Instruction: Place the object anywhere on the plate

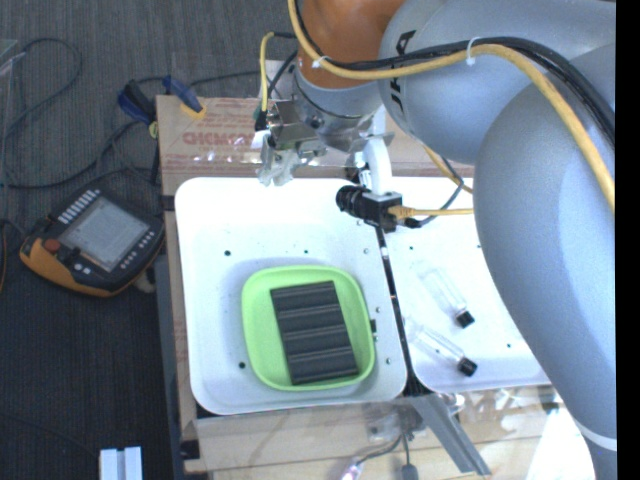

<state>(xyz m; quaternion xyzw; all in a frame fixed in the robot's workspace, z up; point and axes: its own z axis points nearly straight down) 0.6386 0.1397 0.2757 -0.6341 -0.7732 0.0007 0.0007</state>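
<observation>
Camera view is looking down at a slant on a bench carrying two white bins side by side. The left bin (pixel 200 268) is holding a green plate (pixel 258 298) near its front edge, and a dark ribbed block (pixel 314 332) is lying flat on the plate, covering most of its middle. The right bin (pixel 500 358) is holding two clear tubes with black caps (pixel 448 298) near its left wall, one behind the other. The grey arm (pixel 520 138) is reaching in from the right, its orange band (pixel 350 8) sitting above the wrist, a yellow cable looping along it. The gripper (pixel 275 168) is hanging over the back edge of the left bin, well apart from the plate; whether it is released or clenched I cannot tell, and nothing is showing between its tips. A cardboard panel (pixel 210 138) is standing behind the bins. Dark carpet is surrounding the bench, with a teach pendant (pixel 95 240) and cables lying on it to the left.
</observation>
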